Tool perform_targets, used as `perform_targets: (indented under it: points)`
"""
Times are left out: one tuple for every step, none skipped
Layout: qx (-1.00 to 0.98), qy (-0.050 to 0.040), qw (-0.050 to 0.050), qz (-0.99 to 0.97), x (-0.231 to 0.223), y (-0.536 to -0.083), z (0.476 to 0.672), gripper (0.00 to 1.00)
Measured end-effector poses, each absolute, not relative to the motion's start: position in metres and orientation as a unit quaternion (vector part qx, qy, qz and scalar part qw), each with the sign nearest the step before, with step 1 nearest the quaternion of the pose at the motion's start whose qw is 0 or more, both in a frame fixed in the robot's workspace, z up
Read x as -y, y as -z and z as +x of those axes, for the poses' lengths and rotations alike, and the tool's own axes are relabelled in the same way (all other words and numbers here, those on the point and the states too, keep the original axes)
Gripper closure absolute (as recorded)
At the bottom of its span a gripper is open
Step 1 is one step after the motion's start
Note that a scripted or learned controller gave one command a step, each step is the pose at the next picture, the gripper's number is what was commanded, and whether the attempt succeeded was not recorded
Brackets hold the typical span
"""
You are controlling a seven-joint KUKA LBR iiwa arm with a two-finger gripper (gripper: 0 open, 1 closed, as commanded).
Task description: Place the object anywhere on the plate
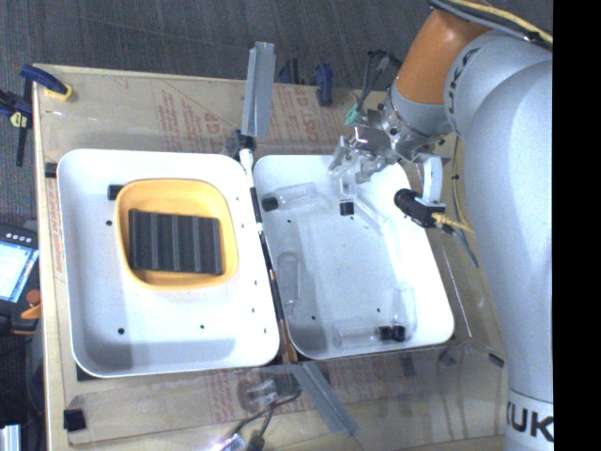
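Seen from above, at a slant: wooden table [141,111] with two shallow white bins side by side.

Left bin [150,346]: yellow plate [174,193] with rounded corners, lying flat near the middle. On the plate, a dark ribbed block [177,242], resting inside the rim and covering most of the plate's floor.

Right bin [347,280]: small dark bits near its upper left and lower right corners.

Above the far edge of the right bin: pincer [349,191], well apart from plate and block, nothing visibly pinched; whether spread or pressed together, cannot tell.

At right: grey arm [498,158] with orange band [427,54] above the wrist.
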State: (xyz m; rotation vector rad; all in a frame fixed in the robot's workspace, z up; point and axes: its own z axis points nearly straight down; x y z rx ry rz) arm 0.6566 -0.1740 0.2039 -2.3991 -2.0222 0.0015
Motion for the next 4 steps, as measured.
perform_targets:
  points:
    - [0.745, -0.0012, 0.002, -0.667, 0.129, -0.187, 0.657, 1.0]
    - [0.814, -0.0014, 0.002, -0.581, 0.064, -0.191, 0.651, 1.0]
    - [0.858, -0.0014, 0.002, -0.513, 0.046, -0.191, 0.616, 1.0]
    - [0.859, -0.0015, 0.002, -0.513, 0.046, -0.191, 0.616, 0.0]
